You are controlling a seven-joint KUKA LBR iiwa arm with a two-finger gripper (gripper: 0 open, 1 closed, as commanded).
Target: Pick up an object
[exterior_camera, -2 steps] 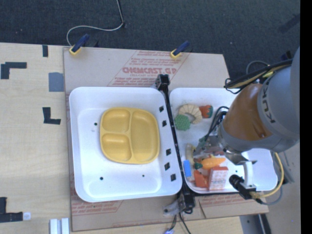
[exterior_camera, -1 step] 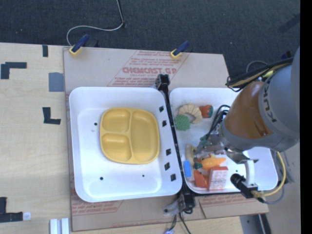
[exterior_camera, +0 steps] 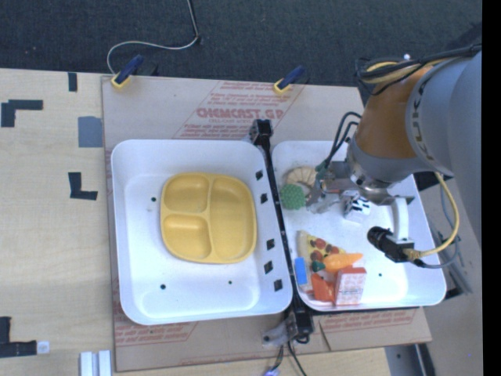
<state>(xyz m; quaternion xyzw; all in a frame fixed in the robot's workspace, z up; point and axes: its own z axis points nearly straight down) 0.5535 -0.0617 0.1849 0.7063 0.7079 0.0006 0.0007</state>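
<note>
- The end effector (exterior_camera: 327,197) hangs over the upper left part of the right bin (exterior_camera: 423,288), right of centre in the frame; its fingers are too blurred and too crowded by the wrist to judge, so I cannot tell whether it is wide, narrow or holding anything.
- Nearest to it, just left and touching or nearly so, sit a green ball-like toy (exterior_camera: 293,197) and a pale tan ring-shaped piece (exterior_camera: 300,175), hard against the divider between the bins.
- Judging by look, the green toy is light and probably soft or fuzzy; it should give under the fingers and not slip, and a pinch across its middle seems best.
- The tan piece looks light and stiff; its rim offers a hold.
- Lower in the same bin lies a heap of small toy foods (exterior_camera: 333,261), likely light, hard plastic, slippery and crowded.
- The left bin (exterior_camera: 133,171) holds a yellow divided plate (exterior_camera: 209,216), broad and awkward to pinch.
</note>
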